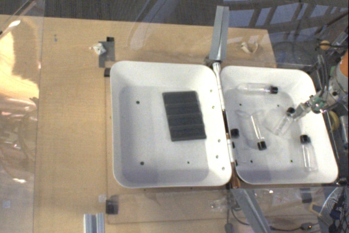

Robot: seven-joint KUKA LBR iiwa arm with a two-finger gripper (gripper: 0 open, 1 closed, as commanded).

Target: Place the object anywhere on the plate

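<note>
- My tool (293, 112) sat low in the right bin (240, 172); I couldn't tell its opening.
- A clear vial (282, 125) lay touching it, just lower left, long axis slanting toward me.
- The dark plate (184, 115) lay well left, in the left bin (125, 166).
</note>
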